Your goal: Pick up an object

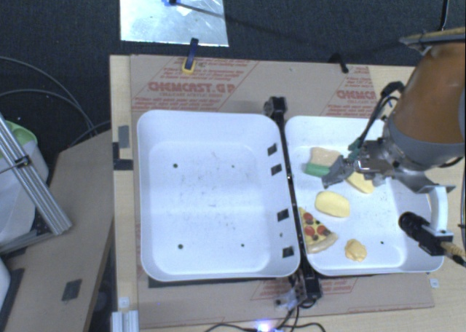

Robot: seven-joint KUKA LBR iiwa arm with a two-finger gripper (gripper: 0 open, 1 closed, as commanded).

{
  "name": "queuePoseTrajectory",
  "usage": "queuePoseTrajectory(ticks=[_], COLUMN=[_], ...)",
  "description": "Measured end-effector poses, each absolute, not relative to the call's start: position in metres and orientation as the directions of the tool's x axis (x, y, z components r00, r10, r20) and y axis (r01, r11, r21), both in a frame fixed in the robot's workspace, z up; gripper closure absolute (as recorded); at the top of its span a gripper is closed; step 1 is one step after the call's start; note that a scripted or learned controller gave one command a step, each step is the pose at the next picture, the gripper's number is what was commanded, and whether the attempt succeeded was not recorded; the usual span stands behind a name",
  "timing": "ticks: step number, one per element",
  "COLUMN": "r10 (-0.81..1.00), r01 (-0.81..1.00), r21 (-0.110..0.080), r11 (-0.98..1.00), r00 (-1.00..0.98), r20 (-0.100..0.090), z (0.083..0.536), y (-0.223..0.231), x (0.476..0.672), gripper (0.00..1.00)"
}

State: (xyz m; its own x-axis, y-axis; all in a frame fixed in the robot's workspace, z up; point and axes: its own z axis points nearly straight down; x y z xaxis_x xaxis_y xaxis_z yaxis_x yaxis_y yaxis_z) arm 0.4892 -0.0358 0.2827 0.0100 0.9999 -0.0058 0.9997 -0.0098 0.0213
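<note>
You are seeing even, bright overhead light glaring off the metal sheet (pixel 173 3); the white bins (pixel 211 196) are casting soft shadows.

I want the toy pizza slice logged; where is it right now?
The pizza slice lies in the right bin, at its lower left corner against the divider, just below the yellow oval piece.
</note>
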Motion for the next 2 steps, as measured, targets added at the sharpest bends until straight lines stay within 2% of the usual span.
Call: queuePoseTrajectory(ticks=[1, 2], r10=[1.0, 1.0], r01=[1.0, 1.0], r21=[-0.007, -0.005], r11=[-0.003, -0.003], r00=[0.003, 0.003], r20=[-0.002, -0.001], z=[0.18, 0.108], y=[-0.067, -0.098], x=[0.497, 0.504], gripper=[0.0, 0.0])
